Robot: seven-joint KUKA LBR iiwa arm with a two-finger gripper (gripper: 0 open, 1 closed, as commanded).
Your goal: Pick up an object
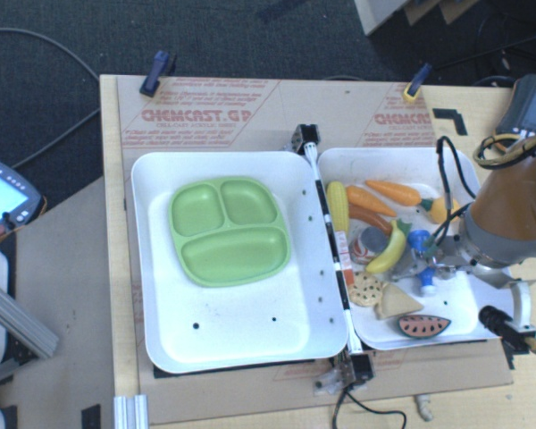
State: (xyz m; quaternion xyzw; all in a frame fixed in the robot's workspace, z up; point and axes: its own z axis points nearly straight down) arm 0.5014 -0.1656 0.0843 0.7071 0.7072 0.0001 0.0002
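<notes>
The right bin [460, 164] holds several toy foods. A yellow corn cob [337, 206] lies along its left wall, with an orange carrot [395, 190] and a reddish sausage [368, 204] beside it. A banana [389, 250] curves across the middle. Near the front lie a spotted cookie [366, 288], a tan bread wedge [398, 303] and a watermelon slice [422, 325]. My gripper [424, 264] reaches in from the right and hangs low over the bin's middle, just right of the banana, among small blue and white parts. The orange-banded wrist [511, 206] hides the bin's right side.
The left bin [161, 311] carries a green divided plate [230, 231] in its upper half. A black clamp [305, 136] sits where the two bins meet at the back. Blue clips [154, 71] pin the cardboard sheet under the bins.
</notes>
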